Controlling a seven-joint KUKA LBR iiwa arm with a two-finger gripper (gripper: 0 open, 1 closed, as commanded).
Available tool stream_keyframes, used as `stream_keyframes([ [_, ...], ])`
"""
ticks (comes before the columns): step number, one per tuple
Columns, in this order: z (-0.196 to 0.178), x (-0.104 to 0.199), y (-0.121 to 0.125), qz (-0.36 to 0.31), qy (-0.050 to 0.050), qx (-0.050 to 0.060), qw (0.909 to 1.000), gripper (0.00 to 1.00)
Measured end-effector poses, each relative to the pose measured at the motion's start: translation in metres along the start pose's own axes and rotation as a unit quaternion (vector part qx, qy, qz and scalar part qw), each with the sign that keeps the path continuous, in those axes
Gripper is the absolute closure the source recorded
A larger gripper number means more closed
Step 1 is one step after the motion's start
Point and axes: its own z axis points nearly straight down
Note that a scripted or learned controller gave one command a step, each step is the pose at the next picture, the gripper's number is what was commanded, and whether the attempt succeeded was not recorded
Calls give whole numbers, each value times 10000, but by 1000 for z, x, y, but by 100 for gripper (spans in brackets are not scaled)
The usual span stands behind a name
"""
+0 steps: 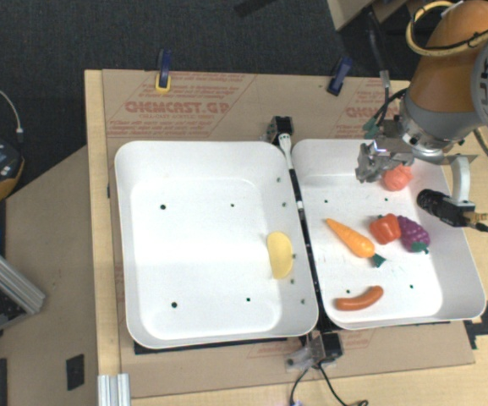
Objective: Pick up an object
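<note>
Arm reaching in from the right, claw (pixel 374 169) low over the right bin's (pixel 455 299) far end, grip impossible to tell, pink-red toy (pixel 397 178) just beside it, roundish, no clear long axis.

Table (pixel 100 193): brown cardboard sheet, red print; blue clamps at 12 o'clock (pixel 164 70). Dark carpet floor (pixel 57 24) beyond. Aluminium rail (pixel 7 273) at 8 o'clock

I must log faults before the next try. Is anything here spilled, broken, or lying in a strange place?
Nothing looks spilled or broken. The yellow lemon lies alone in the left bin, near its right wall; the carrot, sausage, red pepper and grapes lie in the right bin, all inside the rims.
</note>
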Motion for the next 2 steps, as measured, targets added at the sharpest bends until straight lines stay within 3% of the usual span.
stream_keyframes([
  [1,-24,84,13,-66,8,-58,10000,100],
  [2,2,24,-5,-7,6,-12,10000,100],
])
